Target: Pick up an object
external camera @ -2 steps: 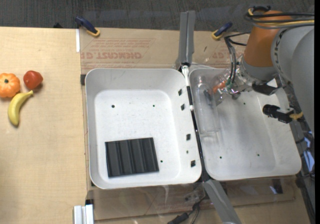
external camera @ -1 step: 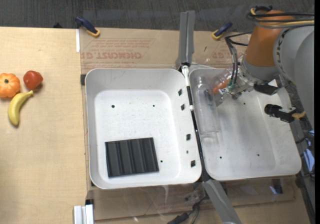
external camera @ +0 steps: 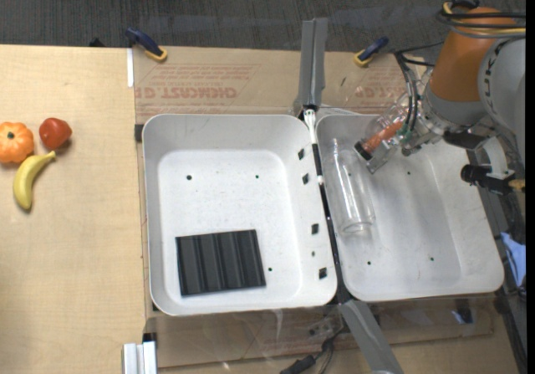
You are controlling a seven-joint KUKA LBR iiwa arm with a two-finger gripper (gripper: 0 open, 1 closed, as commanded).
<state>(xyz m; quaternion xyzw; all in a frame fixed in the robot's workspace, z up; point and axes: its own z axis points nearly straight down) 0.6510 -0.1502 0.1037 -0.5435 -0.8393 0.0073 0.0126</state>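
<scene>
A clear plastic tumbler (external camera: 351, 192) lies on its side along the left wall of the right bin (external camera: 435, 230). My gripper (external camera: 374, 148) hangs low over that bin's back left corner, just right of the tumbler's far end, with a small orange-red piece (external camera: 378, 138) showing at its tip. I cannot tell whether that piece is a held thing or part of the gripper. A black ridged rectangular slab (external camera: 220, 261) lies flat in the front part of the left bin (external camera: 226, 171).
The grey arm with its orange band (external camera: 460, 63) comes in from the upper right over the right bin's back edge. On the wooden table to the far left sit an orange (external camera: 12, 144), a red fruit (external camera: 55, 132) and a banana (external camera: 29, 180).
</scene>
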